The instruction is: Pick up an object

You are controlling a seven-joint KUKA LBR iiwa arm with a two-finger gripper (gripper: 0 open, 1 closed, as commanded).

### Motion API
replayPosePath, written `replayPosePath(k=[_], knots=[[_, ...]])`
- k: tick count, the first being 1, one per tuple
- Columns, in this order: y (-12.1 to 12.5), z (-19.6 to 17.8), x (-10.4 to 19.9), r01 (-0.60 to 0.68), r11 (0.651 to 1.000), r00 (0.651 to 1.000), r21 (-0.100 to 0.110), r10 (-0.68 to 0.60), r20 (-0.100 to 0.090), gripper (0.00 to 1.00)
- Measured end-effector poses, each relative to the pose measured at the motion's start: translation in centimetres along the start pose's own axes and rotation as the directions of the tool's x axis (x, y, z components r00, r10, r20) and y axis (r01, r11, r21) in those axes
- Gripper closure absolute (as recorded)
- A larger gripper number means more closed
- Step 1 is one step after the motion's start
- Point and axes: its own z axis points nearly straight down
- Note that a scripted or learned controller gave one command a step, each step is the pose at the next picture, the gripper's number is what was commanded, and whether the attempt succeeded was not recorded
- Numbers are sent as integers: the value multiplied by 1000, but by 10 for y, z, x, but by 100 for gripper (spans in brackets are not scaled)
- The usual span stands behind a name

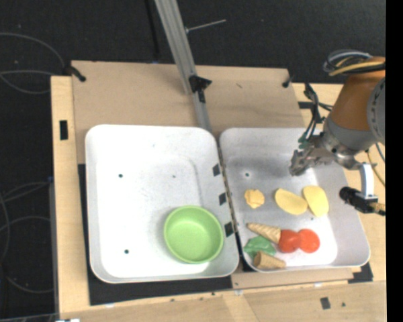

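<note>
No readable writing. My tool (299,164) hovered over right bin (255,146), far of yellow pieces (291,201); opening impossible to tell, nothing seen held.

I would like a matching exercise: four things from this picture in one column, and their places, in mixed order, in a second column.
Things:
1. round green plastic bowl
2. red toy tomato
3. grey two-finger gripper
4. small yellow lumpy toy

Places:
A. above the right bin's upper part
B. left bin, lower right corner
C. right bin, near its left wall
D. right bin, lower part, beside a cone

Pairs: 1-B, 2-D, 3-A, 4-C
</note>
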Motion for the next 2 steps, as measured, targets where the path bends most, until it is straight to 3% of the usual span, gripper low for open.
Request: replayPosePath(k=[2], knots=[[1, -109, -5, 5, 1000, 1000, -3, -5, -1, 100]])
